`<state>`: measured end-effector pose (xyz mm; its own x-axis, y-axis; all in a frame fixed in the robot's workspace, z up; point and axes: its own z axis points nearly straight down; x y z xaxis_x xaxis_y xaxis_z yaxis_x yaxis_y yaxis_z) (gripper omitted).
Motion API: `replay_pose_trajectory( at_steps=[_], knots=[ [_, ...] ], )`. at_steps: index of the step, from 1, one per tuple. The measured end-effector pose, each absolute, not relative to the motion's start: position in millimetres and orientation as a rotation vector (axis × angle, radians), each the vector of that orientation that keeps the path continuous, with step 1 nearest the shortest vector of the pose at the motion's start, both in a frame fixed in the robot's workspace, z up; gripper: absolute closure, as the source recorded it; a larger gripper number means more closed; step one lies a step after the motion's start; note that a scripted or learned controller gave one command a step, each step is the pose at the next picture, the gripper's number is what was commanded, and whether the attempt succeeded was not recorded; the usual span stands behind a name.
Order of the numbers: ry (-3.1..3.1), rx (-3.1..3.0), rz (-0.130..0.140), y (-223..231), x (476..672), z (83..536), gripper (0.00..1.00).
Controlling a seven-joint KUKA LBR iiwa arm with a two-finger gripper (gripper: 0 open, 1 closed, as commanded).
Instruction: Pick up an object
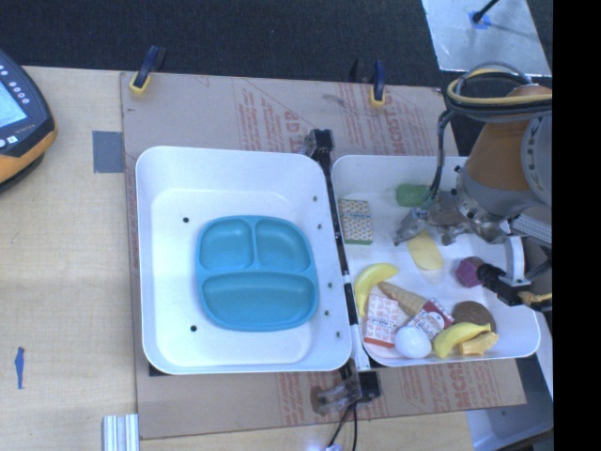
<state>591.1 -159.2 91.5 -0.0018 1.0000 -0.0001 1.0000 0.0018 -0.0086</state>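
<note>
Across the tabletop (75, 280), largest first: left bin (160, 252) with blue divided plate (255, 272); right bin (371, 172) with toy food; arm low over it. Pincer (427, 225), jaw state impossible to tell, sits just above a pale yellow piece (425, 253). Step judged: approach. Next move calls for descent and closing on that piece, clear of the banana (373, 280).
</note>
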Motion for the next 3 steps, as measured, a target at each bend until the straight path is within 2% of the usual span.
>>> replay_pose_trajectory(
  at_steps=[1,2,3],
  knots=[
    [-2.225,-2.213,0.007,-159.0,593.5,102.6,1.00],
    [-2.225,-2.213,0.008,-158.9,593.5,102.2,0.00],
    [-2.225,-2.213,0.009,-159.9,593.6,112.9,1.00]
  ],
)
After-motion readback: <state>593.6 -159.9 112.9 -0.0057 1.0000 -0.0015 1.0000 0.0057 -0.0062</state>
